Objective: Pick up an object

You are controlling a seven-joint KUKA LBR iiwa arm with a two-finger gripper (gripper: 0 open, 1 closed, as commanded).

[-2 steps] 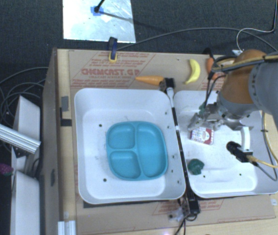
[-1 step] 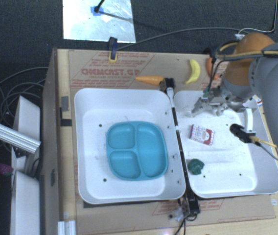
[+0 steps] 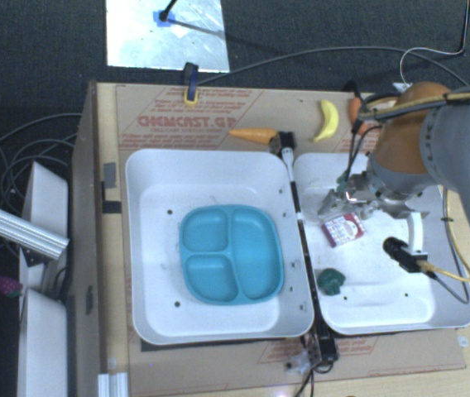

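On the left, a blue divided plate [image 3: 231,253] sits in the left bin [image 3: 148,180]. Right of it, a red-and-white packet [image 3: 342,231] lies flat in the right bin [image 3: 384,308], with a green lump [image 3: 330,281] nearer the front rim. The gripper [image 3: 347,198] hangs just beside the packet; I cannot tell whether it is parted or closed. Bare white floor lies rightward.

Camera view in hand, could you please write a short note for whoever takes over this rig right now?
Gripper: down in the right bin, beside the red-and-white packet; open or shut unclear, nothing seen held.
Things: packet and dark green lump on the right bin's floor; blue divided plate in the left bin.
Done: nothing lifted.
Left: grasp and lift one; the packet is probably nearest.
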